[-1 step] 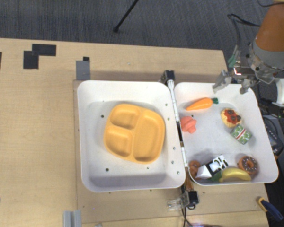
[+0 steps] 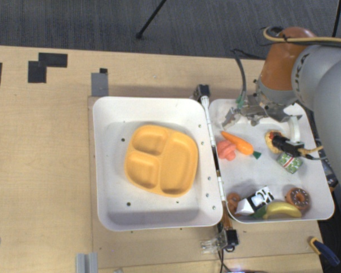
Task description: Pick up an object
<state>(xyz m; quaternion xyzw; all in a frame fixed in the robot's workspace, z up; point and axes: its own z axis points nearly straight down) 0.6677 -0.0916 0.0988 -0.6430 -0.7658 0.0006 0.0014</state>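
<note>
Holding a yellow tray (image 2: 161, 165) — the left bin (image 2: 111, 209).

My bench (image 2: 40, 169) carries black tape marks (image 2: 45, 67) near its far left corner; a dark stand leg (image 2: 159, 7) crosses the carpet (image 2: 74, 10) beyond.

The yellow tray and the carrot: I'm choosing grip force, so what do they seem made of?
The tray looks like moulded hard plastic: one even yellow, rounded compartments, a soft satin sheen. The carrot looks like toy plastic or rubber: flat, uniform orange with a green tip, though its hardness can't be judged from the picture.
</note>
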